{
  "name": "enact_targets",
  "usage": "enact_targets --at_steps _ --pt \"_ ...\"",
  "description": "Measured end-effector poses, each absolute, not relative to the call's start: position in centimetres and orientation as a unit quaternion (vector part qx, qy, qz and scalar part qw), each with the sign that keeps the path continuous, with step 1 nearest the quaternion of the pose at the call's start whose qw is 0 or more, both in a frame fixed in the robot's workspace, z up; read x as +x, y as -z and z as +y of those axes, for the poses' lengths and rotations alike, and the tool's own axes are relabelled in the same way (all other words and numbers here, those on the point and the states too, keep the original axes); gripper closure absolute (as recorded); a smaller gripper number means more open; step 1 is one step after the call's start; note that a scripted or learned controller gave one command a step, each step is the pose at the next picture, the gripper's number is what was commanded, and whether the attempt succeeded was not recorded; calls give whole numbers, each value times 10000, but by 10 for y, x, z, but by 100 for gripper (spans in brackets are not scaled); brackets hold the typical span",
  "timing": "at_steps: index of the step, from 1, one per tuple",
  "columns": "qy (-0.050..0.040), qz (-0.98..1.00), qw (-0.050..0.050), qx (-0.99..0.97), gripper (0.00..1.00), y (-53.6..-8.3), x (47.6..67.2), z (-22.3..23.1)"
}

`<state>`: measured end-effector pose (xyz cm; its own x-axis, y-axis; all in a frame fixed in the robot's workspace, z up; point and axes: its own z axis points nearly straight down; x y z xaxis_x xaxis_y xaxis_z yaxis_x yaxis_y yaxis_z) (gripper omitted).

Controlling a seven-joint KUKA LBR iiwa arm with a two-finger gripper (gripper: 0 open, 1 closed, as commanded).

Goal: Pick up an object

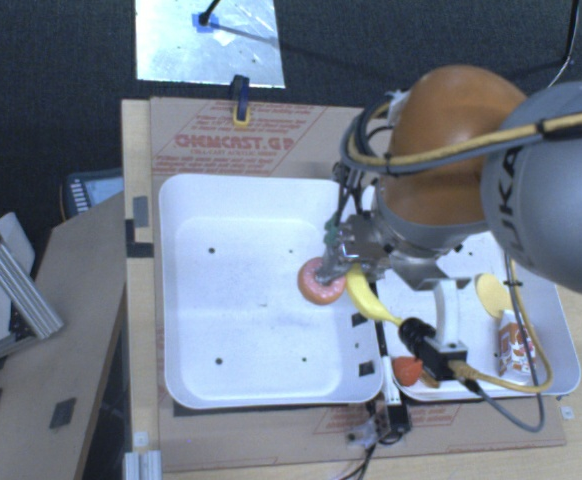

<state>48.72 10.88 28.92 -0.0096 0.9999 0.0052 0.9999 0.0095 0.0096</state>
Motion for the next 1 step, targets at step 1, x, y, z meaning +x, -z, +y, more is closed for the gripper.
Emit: enact_targets --at_steps 1 --pt "-18 7108 8 7034 100 -295 488 107"
